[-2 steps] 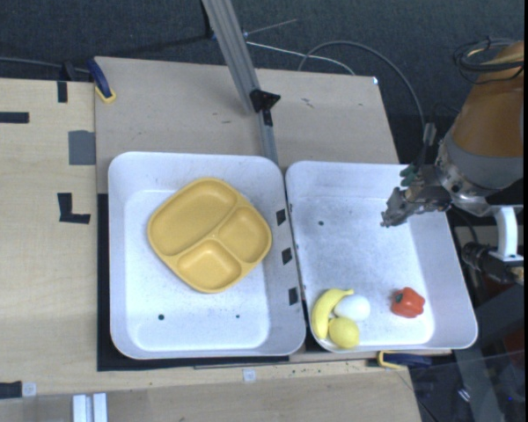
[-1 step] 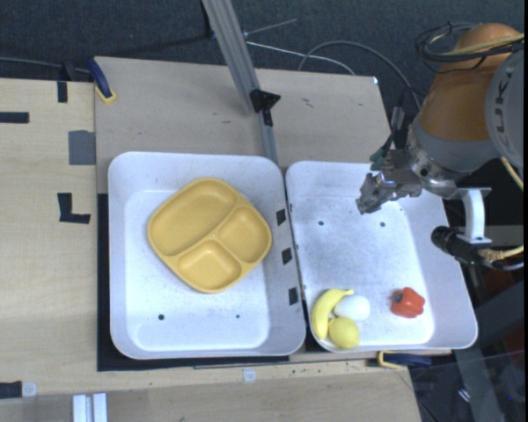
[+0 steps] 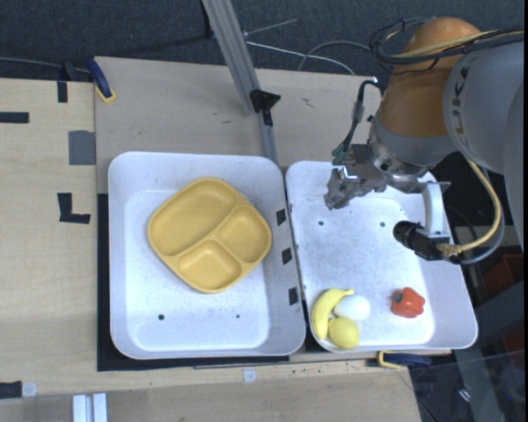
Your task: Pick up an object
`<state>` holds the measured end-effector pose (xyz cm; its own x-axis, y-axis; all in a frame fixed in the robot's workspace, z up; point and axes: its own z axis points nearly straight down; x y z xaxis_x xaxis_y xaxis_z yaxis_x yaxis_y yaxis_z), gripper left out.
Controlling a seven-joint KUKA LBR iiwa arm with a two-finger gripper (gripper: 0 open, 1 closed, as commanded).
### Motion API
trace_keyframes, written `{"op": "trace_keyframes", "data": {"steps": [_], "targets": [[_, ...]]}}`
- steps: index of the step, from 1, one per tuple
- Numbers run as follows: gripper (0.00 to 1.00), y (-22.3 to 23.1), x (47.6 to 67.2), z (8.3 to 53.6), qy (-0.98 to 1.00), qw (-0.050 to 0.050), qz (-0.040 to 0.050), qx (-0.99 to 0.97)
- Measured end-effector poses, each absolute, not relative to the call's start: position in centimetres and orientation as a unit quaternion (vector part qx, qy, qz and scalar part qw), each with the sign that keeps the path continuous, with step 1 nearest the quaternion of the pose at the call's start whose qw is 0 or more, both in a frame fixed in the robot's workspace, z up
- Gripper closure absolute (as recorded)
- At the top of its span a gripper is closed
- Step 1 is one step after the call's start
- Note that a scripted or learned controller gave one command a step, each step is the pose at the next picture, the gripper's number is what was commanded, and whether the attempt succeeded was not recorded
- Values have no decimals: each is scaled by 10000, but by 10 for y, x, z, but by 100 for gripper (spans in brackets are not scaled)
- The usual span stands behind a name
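Over the right bin (image 3: 449,323), near its far left corner, the claw (image 3: 338,192) hangs above bare white floor; I cannot tell how it is set. Nothing lies directly under it. At the bin's near edge sit a banana (image 3: 327,304), an egg (image 3: 354,308) and a lemon (image 3: 343,331), all touching in one cluster. A red pepper (image 3: 407,301) lies just to their right, apart from them. A black fitting (image 3: 414,237) on the arm juts over the bin between the claw and the pepper. A yellow tray (image 3: 209,233) with three compartments lies in the left bin (image 3: 128,236).
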<state>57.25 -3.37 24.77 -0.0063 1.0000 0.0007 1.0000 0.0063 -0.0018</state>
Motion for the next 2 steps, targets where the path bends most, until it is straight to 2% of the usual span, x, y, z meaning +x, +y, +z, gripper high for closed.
{"op": "trace_keyframes", "data": {"steps": [1,2], "targets": [[100,11,606,235,-7093,3,1,-7050],[100,60,630,242,-7095,3,-9,-7047]]}}
